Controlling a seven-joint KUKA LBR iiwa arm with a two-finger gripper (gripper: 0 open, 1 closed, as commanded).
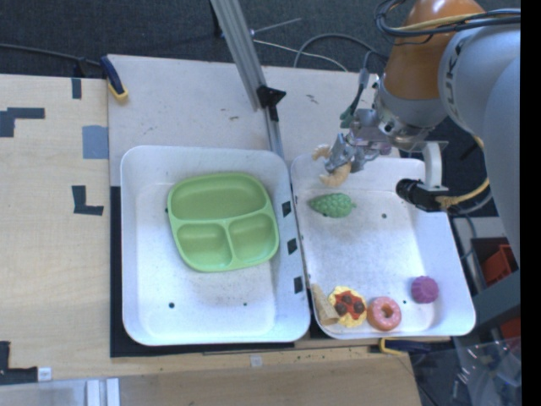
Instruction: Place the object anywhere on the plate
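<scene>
A light green plate [224, 221] with three compartments lies in the left bin [135, 227], with nothing on it. My gripper [345, 157] hangs over the back left corner of the right bin [372, 244], to the right of the plate. A tan pastry-like piece [335, 175] sticks out on both sides of the fingers, and they are shut on it. The grey arm with its orange band [427, 32] reaches in from the upper right.
A green bumpy object [331, 205] lies just below the gripper in the right bin. Along that bin's front edge sit a pizza slice [342, 305], a pink donut [385, 313] and a purple ball [424, 289]. A slanted metal pole [241, 41] stands behind the bins.
</scene>
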